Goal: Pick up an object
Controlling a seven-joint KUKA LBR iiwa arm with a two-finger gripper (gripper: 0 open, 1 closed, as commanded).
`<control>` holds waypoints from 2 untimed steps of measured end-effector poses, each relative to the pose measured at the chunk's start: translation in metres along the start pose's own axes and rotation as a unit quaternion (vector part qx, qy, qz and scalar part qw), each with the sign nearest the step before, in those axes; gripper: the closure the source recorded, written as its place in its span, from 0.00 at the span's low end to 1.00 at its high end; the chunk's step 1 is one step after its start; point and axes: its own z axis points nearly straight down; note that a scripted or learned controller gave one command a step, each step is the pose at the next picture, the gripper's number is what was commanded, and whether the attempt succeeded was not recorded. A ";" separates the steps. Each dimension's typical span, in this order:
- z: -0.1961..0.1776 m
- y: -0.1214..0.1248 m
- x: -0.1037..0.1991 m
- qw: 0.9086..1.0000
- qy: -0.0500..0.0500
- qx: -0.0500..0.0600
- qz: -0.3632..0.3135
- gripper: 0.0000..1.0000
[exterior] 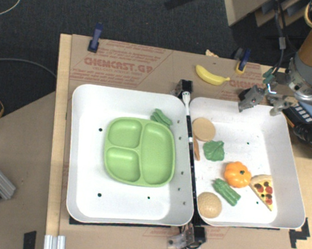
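Claw (263, 101) hangs at the far rim of the right bin (289, 144), fingers spread, nothing between them. Toy food lies below and nearer the camera than the claw: a wooden spoon (202, 130) and green leaf (214, 151) to its left, the pumpkin (237, 174) almost straight down-frame, a pizza slice (263, 190) past that. Pumpkin looks the easiest grab, being round and standing apart. Best centre over it, straddle its widest part, then descend squarely. A banana (211, 75) lies outside the bin, left of the claw.
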 end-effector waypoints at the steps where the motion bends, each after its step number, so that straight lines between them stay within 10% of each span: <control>1: 0.167 -0.070 -0.017 1.000 0.002 0.006 0.003 0.00; 2: 0.162 -0.142 -0.001 1.000 0.002 0.004 0.001 0.00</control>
